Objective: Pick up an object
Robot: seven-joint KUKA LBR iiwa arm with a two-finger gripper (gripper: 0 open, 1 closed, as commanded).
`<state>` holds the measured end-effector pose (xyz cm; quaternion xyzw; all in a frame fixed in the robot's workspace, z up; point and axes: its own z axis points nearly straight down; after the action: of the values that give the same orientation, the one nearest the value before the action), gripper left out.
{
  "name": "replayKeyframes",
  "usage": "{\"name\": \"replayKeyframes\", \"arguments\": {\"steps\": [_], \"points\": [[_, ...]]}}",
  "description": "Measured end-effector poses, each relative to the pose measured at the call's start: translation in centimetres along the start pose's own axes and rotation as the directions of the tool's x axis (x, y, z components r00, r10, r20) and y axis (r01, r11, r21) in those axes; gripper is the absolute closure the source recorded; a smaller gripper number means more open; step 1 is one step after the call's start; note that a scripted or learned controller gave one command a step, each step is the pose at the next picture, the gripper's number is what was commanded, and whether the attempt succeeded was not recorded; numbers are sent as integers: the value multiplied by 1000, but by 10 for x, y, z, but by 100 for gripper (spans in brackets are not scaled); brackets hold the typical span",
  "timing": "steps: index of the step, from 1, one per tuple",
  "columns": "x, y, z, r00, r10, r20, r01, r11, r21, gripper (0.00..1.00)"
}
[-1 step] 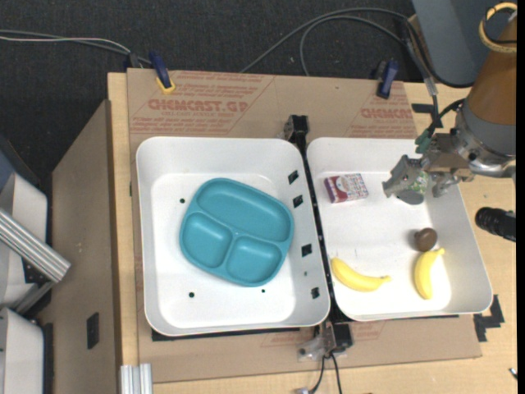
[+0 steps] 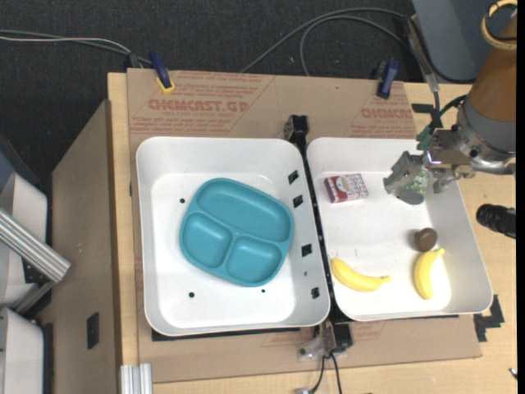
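Observation:
My gripper (image 2: 415,180) hangs over the upper right part of the right bin (image 2: 373,156), at the end of the grey arm with its orange band. A small greenish thing (image 2: 416,185) shows right under the gripper; whether it is held is unclear. A small red and white box (image 2: 345,188) lies to the gripper's left. Below the gripper sits a brown round object (image 2: 425,239). One banana (image 2: 358,276) lies near the bin's front left and a second banana (image 2: 426,272) stands just under the brown object.
The left bin (image 2: 156,220) holds a teal divided plate (image 2: 236,231). A black divider with clips (image 2: 305,212) runs between the bins. Blue clamps (image 2: 162,74) (image 2: 385,78) pin the cardboard at the back. Cables cross the dark floor behind.

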<state>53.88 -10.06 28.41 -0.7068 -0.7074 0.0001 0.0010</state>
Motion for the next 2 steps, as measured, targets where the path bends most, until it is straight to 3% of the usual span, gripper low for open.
{"name": "replayKeyframes", "arguments": {"steps": [2], "points": [[17, -12, 99, 1000, 1, -2, -1, 1000, 6, 0]]}}
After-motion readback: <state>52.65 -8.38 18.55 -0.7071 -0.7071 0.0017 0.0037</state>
